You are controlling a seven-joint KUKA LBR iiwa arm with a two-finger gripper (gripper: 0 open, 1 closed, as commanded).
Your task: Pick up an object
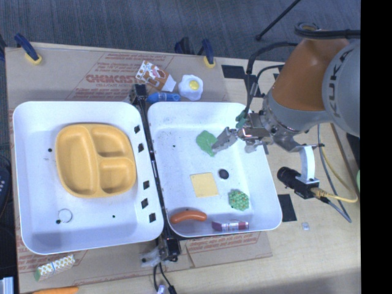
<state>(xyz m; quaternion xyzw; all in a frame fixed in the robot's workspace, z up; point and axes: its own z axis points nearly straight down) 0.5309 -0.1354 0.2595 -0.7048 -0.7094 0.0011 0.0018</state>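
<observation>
A: Where is the pincer at this moment?

B: It is over the right bin, in the upper half of it, reaching in from 3 o'clock. The grey fingers point toward 9 o'clock, a little downward.

A: And is it open or closed?

B: I cannot tell. The tip is small and it overlaps with the green piece, so the gap is not clear to me.

A: The green piece, where does it lie from the pincer?

B: Directly at the tip, on its 9 o'clock side. The piece looks to touch the fingertips, but I do not see it between them, so I will not say it is held.

A: What else lies in that bin?

B: A yellow square at 6 o'clock from the pincer, near the middle of the bin. A small dark round thing is just beside the square, at its 2 o'clock. A green knobby ball is at 5 o'clock from the pincer. An orange sausage and a small tube lie along the lower wall, the sausage at 9 o'clock from the tube.

A: And the left bin?

B: It holds a yellow divided tray, well apart from the pincer. On the counter, just above the right bin's top edge, a white and yellow round thing stands beside a small printed packet
</observation>
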